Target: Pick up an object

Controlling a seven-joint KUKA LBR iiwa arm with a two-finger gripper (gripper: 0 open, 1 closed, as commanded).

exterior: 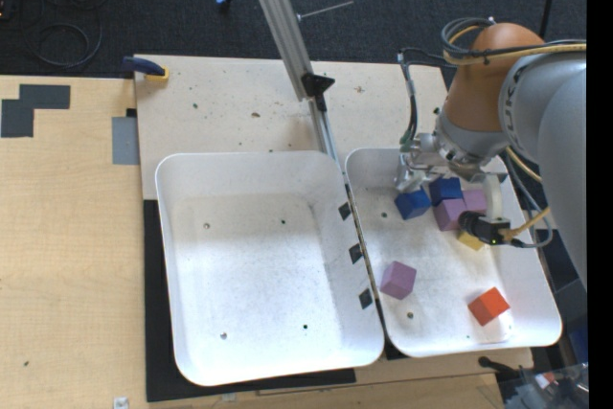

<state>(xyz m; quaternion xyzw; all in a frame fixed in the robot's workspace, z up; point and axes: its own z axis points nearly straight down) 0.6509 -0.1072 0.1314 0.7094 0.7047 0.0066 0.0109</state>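
Just below gripper (418,179) – blue cube (413,203), prob. light, rigid; take flat sides – gripper opening can't tell.

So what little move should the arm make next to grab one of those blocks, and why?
Probably a short, straight descent. The end effector hangs in the right bin just above the blue cube, which sits at the edge of a cluster with another blue block, a purple block and a yellow piece. From this slant I can't tell if it already touches the cube.
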